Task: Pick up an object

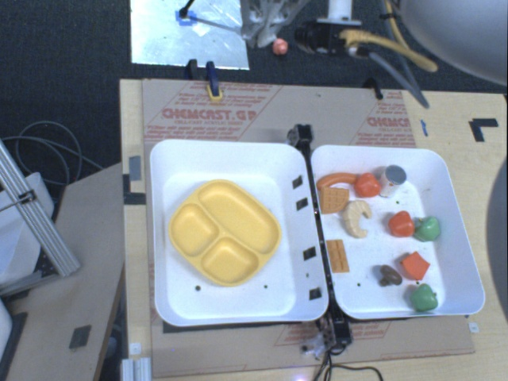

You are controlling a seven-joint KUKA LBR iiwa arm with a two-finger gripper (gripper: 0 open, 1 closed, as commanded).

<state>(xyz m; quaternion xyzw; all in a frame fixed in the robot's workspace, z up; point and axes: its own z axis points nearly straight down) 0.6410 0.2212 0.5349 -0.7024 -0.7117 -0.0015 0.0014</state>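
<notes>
**Kid:** What is the gripper doing? Is it open or closed?

**Helper:** I cannot tell. I see a blurry part of the grey arm [464,18] up at 1 o'clock, far from the toys. Nothing there is holding or touching a toy.

**Kid:** What is on the left?

**Helper:** The left bin [163,213] has a yellow plate [226,232] lying flat in the middle. The plate has three little sections.

**Kid:** And the right bin [470,272]?

**Helper:** That is where all the toys to pick up are. At its 9 o'clock side lies a tan waffle square [333,200], and a second waffle piece [338,255] is at 7 o'clock. A curved orange piece [337,179] sits at 11 o'clock, touching a round red-orange toy [367,185]. Just beside that, at 12 o'clock, is a small grey and white cup [390,178].

**Kid:** What is in the middle?

**Helper:** A bent cream toy [357,217] lies a little left of the middle. At 3 o'clock a red toy [401,224] touches a green toy [427,228].

**Kid:** And lower down?

**Helper:** A small brown lump [389,275] sits right beside an orange block [415,265] at 5 o'clock. Below them is another green toy [423,297], near the bin's bottom rim.
</notes>
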